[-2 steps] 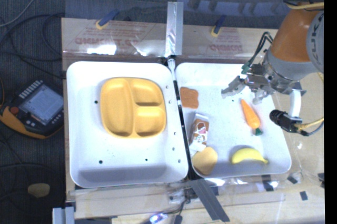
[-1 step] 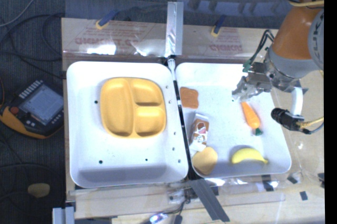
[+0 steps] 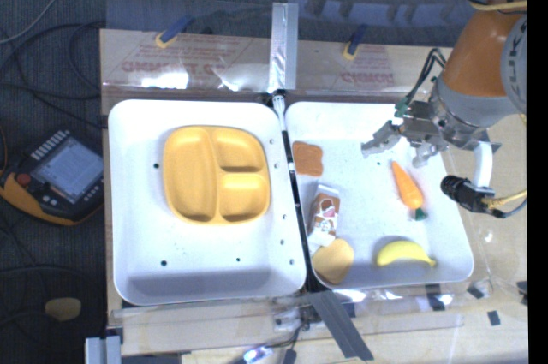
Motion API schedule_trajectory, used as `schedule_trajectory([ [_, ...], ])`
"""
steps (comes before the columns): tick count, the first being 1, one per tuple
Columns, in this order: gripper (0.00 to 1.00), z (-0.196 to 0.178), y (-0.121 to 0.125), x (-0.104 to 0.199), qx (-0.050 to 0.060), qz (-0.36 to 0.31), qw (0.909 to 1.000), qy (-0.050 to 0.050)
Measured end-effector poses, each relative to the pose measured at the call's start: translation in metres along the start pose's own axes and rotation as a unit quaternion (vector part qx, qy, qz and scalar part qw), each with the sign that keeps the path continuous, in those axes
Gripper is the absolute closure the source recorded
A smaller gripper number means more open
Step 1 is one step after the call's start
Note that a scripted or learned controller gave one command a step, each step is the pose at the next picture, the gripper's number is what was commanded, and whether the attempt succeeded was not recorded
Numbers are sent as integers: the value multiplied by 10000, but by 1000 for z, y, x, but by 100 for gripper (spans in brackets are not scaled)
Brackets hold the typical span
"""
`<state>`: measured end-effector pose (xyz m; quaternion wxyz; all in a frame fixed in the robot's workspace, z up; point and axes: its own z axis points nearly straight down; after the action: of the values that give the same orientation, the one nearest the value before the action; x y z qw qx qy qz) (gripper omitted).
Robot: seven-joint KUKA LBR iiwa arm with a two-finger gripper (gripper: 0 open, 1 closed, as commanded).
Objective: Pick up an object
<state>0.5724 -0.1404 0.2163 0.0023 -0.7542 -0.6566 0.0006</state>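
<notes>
Hovering over the upper right of the right bin [image 3: 467,264], the claw [image 3: 402,141] is seen with its 2 fingers spread wide and nothing between them. No object has been gripped yet, so the step in hand is judged to be the approach and descent.

The carrot [image 3: 408,185] lies just below the claw, slightly to its right in the picture, with its length running up and down and its green tip at the far end. It is judged the nearest candidate. The banana [image 3: 404,253] lies further below, near the bin's lower wall. A brown square block [image 3: 307,158] sits to the left of the claw, a small packet [image 3: 324,213] lies below and left, and a tan rounded piece [image 3: 333,259] rests further down and left, against the divider. A yellow tray [image 3: 215,174] sits in the left bin [image 3: 137,268], well apart from the claw.

For a good grasp, the claw should be centred over the carrot's thick upper half, and the fingers should be turned so that they close across its narrow width, not along its length. The descent should be kept vertical and carried low enough for the fingers to straddle the carrot before closing. Because the carrot tapers and is round, it could roll or slip out toward the thin end; a grip near the middle is advised.
</notes>
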Motion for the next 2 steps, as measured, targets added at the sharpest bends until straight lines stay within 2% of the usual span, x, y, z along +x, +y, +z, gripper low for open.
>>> schedule_trajectory([
  [1,0,53,49,-60,-8,416,9991,-14],
  [2,0,119,22,-64,-39,498,9987,39],
])
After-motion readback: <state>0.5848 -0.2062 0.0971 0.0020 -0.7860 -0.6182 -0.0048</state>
